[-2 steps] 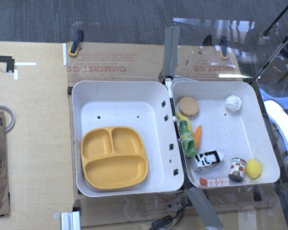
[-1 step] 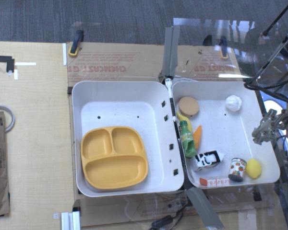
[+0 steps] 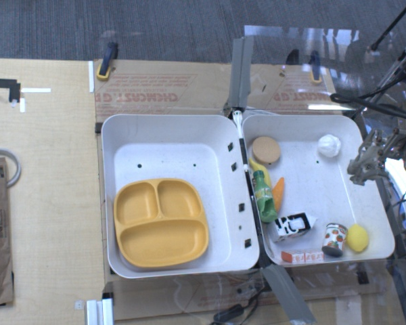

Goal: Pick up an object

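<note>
Pincer at right bin's edge, state unclear; mirrored cardboard print unreadable.

Gripper positioned at the right side of the camera view, above the right-hand rim area of the right bin, grey and metallic, pointing toward the view's left and slightly down. Finger detail blurred; separation not determinable. Nothing visible between the fingertips. Wrist and arm links extending off toward the right edge, partly lost against cabling and glare. Body of the gripper tilted, upper part nearer the right edge, tips nearer the bin interior.
</note>
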`<state>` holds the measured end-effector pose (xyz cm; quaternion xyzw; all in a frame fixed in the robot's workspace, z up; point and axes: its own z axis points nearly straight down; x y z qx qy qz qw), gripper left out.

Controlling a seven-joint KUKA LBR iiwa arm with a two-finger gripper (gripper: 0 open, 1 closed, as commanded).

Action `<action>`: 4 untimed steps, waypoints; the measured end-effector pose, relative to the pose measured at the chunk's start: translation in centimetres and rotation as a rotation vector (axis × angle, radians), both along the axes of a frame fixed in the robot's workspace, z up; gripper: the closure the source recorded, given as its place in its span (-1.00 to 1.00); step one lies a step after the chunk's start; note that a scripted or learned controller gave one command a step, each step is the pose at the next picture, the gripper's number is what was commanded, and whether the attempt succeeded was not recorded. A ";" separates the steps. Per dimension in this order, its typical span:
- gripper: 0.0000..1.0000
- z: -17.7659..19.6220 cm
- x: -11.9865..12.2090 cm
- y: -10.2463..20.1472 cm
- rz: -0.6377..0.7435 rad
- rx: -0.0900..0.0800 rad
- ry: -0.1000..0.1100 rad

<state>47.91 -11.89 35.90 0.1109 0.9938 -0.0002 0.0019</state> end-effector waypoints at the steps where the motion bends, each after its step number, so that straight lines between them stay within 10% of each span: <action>1: 1.00 -8.6 -0.1 3.6 0.132 0.001 0.003; 2: 1.00 -12.8 -0.1 9.8 0.162 0.001 0.003; 3: 1.00 -3.3 0.0 2.9 0.162 0.000 0.001; 4: 1.00 -7.7 -0.1 5.9 0.156 0.001 0.003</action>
